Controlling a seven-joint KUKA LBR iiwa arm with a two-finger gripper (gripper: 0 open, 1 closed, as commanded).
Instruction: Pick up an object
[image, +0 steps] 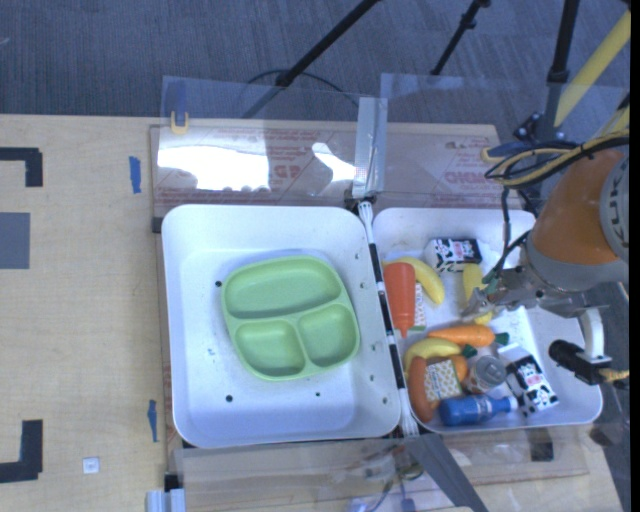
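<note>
A grey arm with an orange band reaches in from the right over the right bin, one of two shallow white bins set side by side on a pale wooden tabletop. Its end effector hangs low above the bin's middle, just beside a yellow banana; whether it is parted or closed cannot be told, and nothing is seen in its grasp. The bin's objects lie crowded together: an orange carrot, a second carrot, a blue bottle, a black-and-white carton near the far wall and another near the front. The left bin holds a green divided plate. Blue tape marks and black markings dot the tabletop at left. Clear plastic panels stand behind the bins. Beyond lies dark grey carpet, crossed by black tripod legs.
</note>
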